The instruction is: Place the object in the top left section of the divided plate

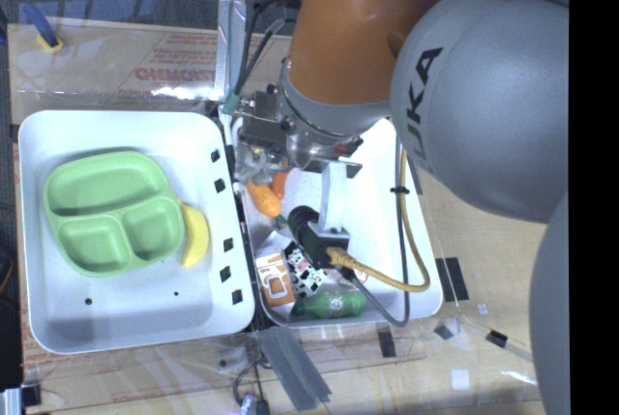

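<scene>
green plate (111,215), yellow banana (196,237) (white bins (58,307))

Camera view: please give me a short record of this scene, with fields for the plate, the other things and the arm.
plate: green divided plate, in left bin
beside plate: yellow banana, touching its right edge
right bin: orange carrot, green bottle, small boxes
arm: over right bin, near the carrot
task state: plate sections hold nothing yet
</scene>
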`<state>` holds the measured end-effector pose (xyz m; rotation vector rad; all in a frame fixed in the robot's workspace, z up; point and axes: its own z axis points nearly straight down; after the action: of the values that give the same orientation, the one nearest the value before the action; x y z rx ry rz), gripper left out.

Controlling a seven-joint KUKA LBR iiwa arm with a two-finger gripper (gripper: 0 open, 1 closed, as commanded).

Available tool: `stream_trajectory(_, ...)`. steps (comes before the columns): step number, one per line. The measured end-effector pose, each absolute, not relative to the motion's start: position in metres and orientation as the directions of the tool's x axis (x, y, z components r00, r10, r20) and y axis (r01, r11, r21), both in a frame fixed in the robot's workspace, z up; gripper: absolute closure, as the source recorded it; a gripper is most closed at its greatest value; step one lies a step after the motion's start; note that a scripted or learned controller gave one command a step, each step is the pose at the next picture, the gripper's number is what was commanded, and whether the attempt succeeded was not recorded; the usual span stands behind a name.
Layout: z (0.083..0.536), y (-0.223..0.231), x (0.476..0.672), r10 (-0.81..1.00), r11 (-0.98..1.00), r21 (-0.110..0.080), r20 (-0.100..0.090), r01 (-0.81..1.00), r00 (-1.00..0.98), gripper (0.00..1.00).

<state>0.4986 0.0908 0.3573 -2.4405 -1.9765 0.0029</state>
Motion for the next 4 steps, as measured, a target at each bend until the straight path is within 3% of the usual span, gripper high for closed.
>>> stream_trajectory(1,0.260,0.128,0.475,0.971,-0.241,-0.006,-0.003,0.971,0.241,1.00)
stream_trajectory(2,0.286,0.084,0.506,0.967,-0.255,-0.004,-0.001,0.967,0.255,1.00)
stream_trajectory(3,0.192,0.039,0.527,0.832,-0.555,-0.007,-0.005,0.832,0.555,1.00)
stream_trajectory(4,0.191,0.090,0.536,0.812,-0.583,-0.004,-0.003,0.812,0.583,1.00)
